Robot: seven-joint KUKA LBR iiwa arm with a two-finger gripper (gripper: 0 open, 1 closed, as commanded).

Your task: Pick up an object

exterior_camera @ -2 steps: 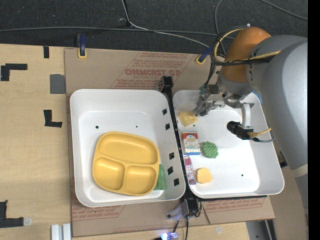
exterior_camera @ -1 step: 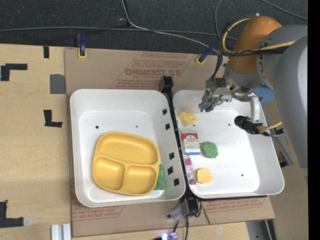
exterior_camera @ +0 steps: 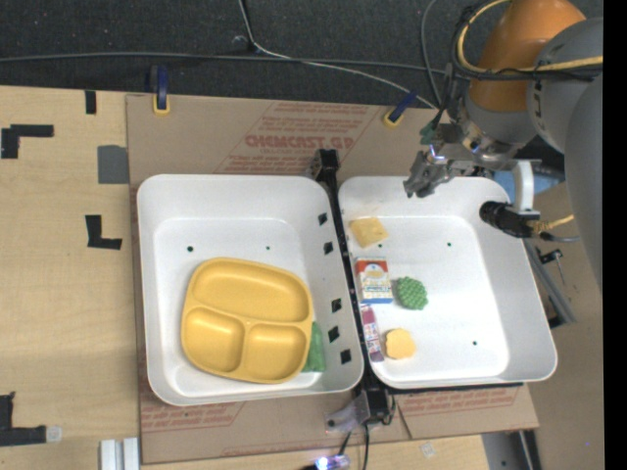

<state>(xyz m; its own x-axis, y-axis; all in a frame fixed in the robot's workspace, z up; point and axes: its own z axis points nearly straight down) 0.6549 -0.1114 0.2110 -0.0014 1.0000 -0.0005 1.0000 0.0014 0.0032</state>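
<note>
My gripper [exterior_camera: 423,184] hangs above the back edge of the right bin [exterior_camera: 509,292], with nothing visible between its fingers. Below it and to the left in that bin lies a tan cracker-like piece [exterior_camera: 368,231]. Further forward lie a small orange-and-white box [exterior_camera: 373,281], a green bumpy item [exterior_camera: 410,293], a thin purple-ended stick [exterior_camera: 371,334] and a round yellow piece [exterior_camera: 399,344]. All of these sit along the bin's left side, apart from the gripper.
The left bin [exterior_camera: 162,223] holds a yellow three-compartment plate [exterior_camera: 247,318] with a green object [exterior_camera: 315,350] wedged at its right edge. A black divider strip [exterior_camera: 338,253] runs between the bins. Cables cross the dark back area, and clamps hold the cardboard.
</note>
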